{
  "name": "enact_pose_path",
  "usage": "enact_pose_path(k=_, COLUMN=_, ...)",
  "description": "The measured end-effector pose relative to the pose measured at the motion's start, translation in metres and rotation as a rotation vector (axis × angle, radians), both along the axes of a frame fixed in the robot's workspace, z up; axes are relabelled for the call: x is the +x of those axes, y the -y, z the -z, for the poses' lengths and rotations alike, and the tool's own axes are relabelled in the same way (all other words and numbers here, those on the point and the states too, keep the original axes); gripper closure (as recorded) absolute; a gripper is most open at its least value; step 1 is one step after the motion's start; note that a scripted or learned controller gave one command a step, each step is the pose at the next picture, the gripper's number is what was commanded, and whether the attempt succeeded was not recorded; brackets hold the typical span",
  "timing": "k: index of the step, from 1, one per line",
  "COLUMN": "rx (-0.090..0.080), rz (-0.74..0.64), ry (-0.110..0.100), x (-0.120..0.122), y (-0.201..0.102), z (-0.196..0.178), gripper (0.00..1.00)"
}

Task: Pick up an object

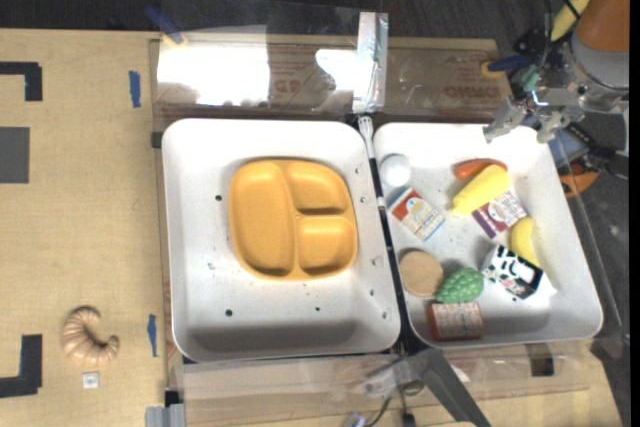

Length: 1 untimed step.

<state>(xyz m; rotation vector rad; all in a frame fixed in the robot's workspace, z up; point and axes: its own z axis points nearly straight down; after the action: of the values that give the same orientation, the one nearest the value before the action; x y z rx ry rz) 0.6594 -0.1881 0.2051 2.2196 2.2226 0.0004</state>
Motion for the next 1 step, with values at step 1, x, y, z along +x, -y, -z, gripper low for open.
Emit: enact_pose_path(k=1, rx=0.001, rz=0.179, ry=0.001, x=-0.0332, y=-0.0323, z=-0.0455, gripper=0.0)
